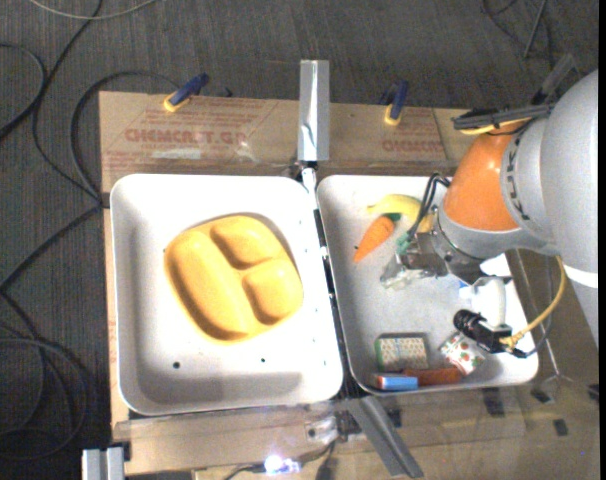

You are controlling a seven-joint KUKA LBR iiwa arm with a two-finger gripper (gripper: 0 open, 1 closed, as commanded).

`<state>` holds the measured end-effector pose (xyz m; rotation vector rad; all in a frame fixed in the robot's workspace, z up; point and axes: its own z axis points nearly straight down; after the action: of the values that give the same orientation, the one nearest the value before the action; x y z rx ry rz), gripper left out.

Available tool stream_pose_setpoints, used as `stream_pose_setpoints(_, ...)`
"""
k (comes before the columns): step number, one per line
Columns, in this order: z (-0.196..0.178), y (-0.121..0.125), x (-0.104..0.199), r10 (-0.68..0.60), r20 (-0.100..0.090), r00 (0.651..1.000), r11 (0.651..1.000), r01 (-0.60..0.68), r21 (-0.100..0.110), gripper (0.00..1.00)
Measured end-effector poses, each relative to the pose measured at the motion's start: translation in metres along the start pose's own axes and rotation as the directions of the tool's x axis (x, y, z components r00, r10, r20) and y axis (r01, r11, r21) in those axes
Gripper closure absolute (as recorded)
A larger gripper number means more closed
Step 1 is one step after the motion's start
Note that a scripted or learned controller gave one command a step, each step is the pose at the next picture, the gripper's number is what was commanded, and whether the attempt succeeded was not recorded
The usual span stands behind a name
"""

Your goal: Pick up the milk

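Bench [133, 138], cardboard-topped, carried two white bins side by side.

Left bin [133, 298]: one yellow divided plate [235, 276], approx. centre, lying flat.

Right bin [345, 298]:
- Banana [395, 205] at far side, carrot [375, 236] just near-left of it, the two touching or nearly so. Carrot tip pointed near-left.
- Milk [461, 352]: small carton w/ red and green print, in near-right part of bin, tilted, resting on bin floor. Lay apart from pincer, to its near-right.
- Small green-and-white box [401, 349] to left of milk, close but separate.
- Long red-and-blue item [415, 378] against near wall, just near of the box. Type not identifiable.

Arm [493, 188] entered from right, orange band over far-right part of right bin. Pincer [401, 270] was low over mid bin, just near-right of carrot. Pincer state: cannot tell, detail too blurred. Whether it touched bin floor: not determinable.

Misc.: two blue-and-yellow clamps [186, 91] on far edge of bench; metal post [314, 113] at far end of gap btwn bins.
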<state>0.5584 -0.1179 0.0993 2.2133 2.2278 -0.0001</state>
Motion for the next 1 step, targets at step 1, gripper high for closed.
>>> stream_pose_setpoints(1,0.0000,0.0000,-0.0001,0.000,0.001,1.000,1.000,0.000,0.000,0.00)
